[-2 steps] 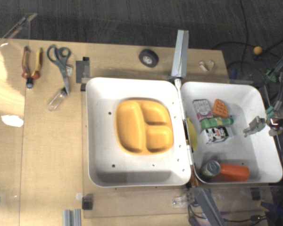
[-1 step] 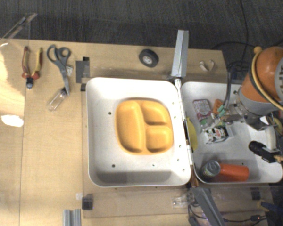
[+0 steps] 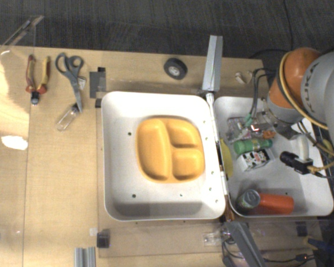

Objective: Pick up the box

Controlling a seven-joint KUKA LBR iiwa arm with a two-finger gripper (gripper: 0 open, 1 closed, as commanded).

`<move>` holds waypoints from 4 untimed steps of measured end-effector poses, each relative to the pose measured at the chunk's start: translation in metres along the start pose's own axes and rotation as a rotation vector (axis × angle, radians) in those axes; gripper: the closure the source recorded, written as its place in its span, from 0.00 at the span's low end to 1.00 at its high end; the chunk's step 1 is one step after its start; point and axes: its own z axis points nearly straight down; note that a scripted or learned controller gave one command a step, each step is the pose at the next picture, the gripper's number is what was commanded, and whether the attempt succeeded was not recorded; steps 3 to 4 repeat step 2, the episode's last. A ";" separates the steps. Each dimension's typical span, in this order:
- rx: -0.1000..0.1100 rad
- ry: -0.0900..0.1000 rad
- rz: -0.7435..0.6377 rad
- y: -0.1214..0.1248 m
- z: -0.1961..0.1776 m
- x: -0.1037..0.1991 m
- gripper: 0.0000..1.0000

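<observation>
The box (image 3: 255, 158), small and white with dark printing, lies tilted on the floor of the right-hand white bin (image 3: 292, 182), about midway along the bin's length and nearer its inner wall. Touching the box on its far side is a green bottle-like thing (image 3: 251, 146), lying flat. Just beyond that hangs the gripper (image 3: 257, 128), low over the bin and apart from the box; whether it is released or clenched cannot be told, and nothing is seen held in it. A crumpled clear packet (image 3: 235, 128) lies behind the box and a little toward the view's left, beside the gripper. A narrow yellow thing (image 3: 226, 159) lies to the view's left of the box, along the bin's inner wall. Nearer the camera than the box, well apart from it, an orange-red bottle (image 3: 275, 203) with a grey cap (image 3: 248, 198) lies along the bin's near wall. The grey arm (image 3: 323, 88) with its orange band rises behind the box and to the view's right. To the view's left of the box is the second white bin (image 3: 117, 149), holding a yellow divided tray (image 3: 170, 148). Far from the box, on the bench beyond that bin, lie a black tape roll (image 3: 175, 68), scissors (image 3: 72, 77) and red-handled pliers (image 3: 37, 78).
</observation>
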 end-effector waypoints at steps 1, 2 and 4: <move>-0.008 -0.004 -0.004 0.003 -0.013 0.000 1.00; 0.014 0.005 0.124 0.058 -0.095 0.061 1.00; 0.014 0.005 0.124 0.058 -0.095 0.061 1.00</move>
